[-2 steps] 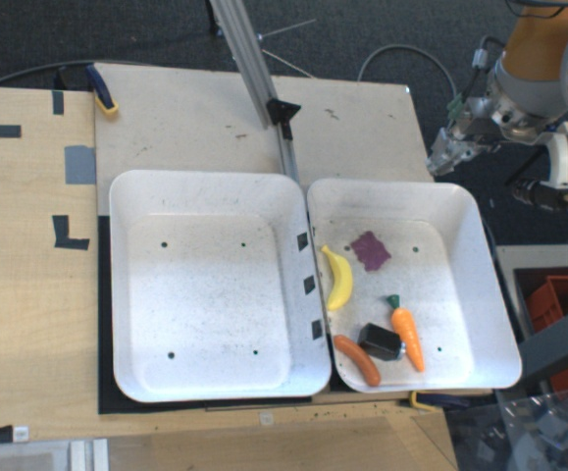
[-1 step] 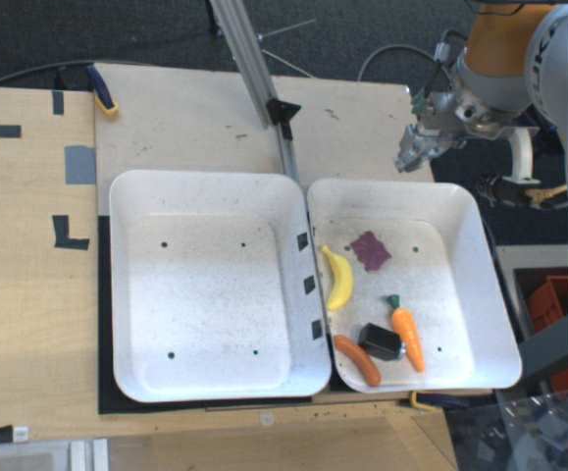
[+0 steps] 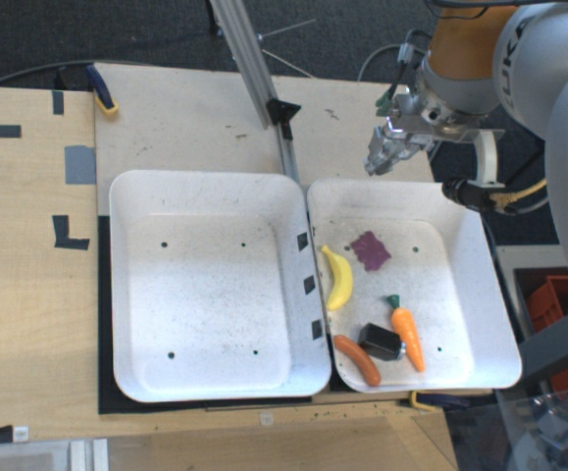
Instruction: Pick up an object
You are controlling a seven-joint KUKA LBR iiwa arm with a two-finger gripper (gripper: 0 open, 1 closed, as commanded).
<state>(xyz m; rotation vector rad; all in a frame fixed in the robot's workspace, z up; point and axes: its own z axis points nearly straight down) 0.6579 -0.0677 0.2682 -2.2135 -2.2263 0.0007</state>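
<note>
Still, nothing is held; the gripper [image 3: 382, 159] hangs above the right bin's [image 3: 460, 226] far rim.
Finger state cannot be told; a descent toward the banana [image 3: 339, 279] or carrot [image 3: 408, 337] is called for.

The right bin's [image 3: 460, 234] far half lies open apart from a purple scrap [image 3: 370, 250]. Nearer the front, banana [image 3: 339, 279], sausage [image 3: 358, 360], black block [image 3: 381, 341] and carrot [image 3: 408, 338] crowd together, leaving narrow gaps.

My claw [image 3: 380, 161] hangs above the far rim of the right bin [image 3: 465, 263]. In that bin lie a banana [image 3: 338, 278], purple piece [image 3: 370, 250], carrot [image 3: 408, 337], black block [image 3: 381, 341] and sausage [image 3: 358, 359].
</note>
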